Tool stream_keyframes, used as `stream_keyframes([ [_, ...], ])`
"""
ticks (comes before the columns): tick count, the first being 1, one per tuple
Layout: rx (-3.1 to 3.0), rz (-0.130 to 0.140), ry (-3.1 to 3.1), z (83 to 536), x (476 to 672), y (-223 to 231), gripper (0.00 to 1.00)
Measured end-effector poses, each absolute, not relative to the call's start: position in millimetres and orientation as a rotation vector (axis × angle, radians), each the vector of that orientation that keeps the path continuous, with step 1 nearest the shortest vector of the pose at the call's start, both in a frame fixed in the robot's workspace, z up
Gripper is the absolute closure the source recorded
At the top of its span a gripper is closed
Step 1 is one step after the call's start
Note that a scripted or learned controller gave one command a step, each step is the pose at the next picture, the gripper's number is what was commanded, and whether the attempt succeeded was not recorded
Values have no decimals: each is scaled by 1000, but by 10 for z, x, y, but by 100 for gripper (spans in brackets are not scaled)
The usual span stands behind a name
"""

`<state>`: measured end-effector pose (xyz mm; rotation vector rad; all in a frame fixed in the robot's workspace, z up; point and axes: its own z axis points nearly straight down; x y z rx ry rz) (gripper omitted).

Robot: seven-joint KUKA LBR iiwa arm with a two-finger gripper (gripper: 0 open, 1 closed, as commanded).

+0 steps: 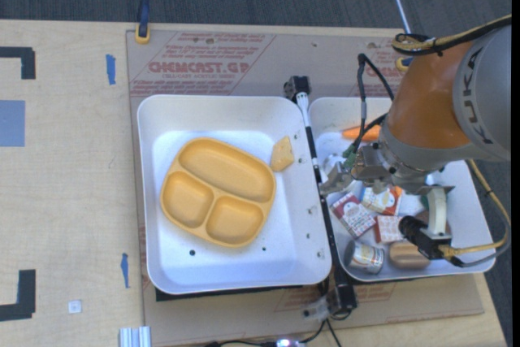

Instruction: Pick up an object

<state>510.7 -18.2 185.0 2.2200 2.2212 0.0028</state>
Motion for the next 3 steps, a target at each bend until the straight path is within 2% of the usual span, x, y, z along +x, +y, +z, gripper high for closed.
stream_keyframes([
  [1, 2220, 3, 2221, 1850, 5106, -182, 0],
  [2, 2223, 0, 2219, 1392, 4805, -947, 0],
  [3, 2217, 12, 2218, 908, 4828, -934, 0],
])
